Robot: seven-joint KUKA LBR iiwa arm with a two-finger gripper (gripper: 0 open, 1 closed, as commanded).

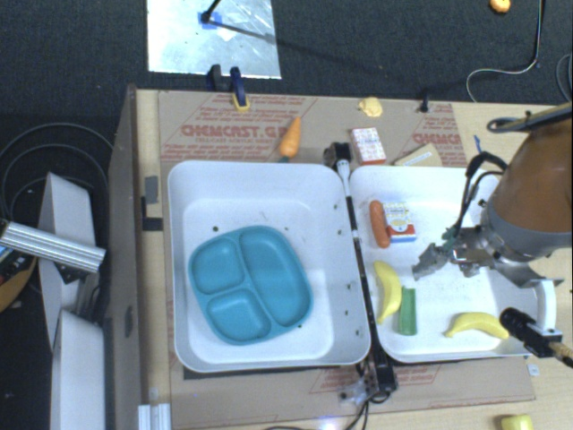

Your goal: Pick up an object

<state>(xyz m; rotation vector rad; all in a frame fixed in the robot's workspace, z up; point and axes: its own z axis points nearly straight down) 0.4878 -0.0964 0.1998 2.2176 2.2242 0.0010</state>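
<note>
The right bin [448, 179] holds several items. A red sausage [380, 223] lies beside a small red, white and blue packet [399, 219] near the bin's left wall. Lower down, a banana [388, 289] lies next to a green cucumber piece [407, 311], and a second banana [476, 325] rests near the front rim. My gripper [433, 260] hangs over the bin's middle, right of the first banana and above the cucumber piece. I see nothing held in it.
The left bin [206, 182] holds a blue compartment plate [251, 282]. Behind the bins on the cardboard lie a carrot [289, 137], a small box [367, 145] and a yellow lump [371, 107]. The arm's orange band [537, 182] covers the right bin's right side.
</note>
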